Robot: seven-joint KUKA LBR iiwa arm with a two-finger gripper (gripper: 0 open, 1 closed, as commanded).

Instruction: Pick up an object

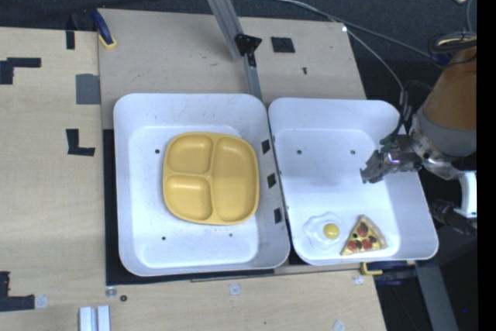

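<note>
White right bin (325, 128): end effector (373, 171) above it, grip state indiscernible.

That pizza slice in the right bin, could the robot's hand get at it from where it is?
Probably yes. The hand hovers over the right bin, and the pizza slice lies flat near the front edge beside the fried egg, with nothing lying on it.

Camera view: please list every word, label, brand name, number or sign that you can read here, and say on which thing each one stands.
None can be read.
The yellow plastic divided plate, the fried egg toy and the pizza slice toy carry no text.
The black tape marks on the wooden bench are plain shapes, not letters.
</note>
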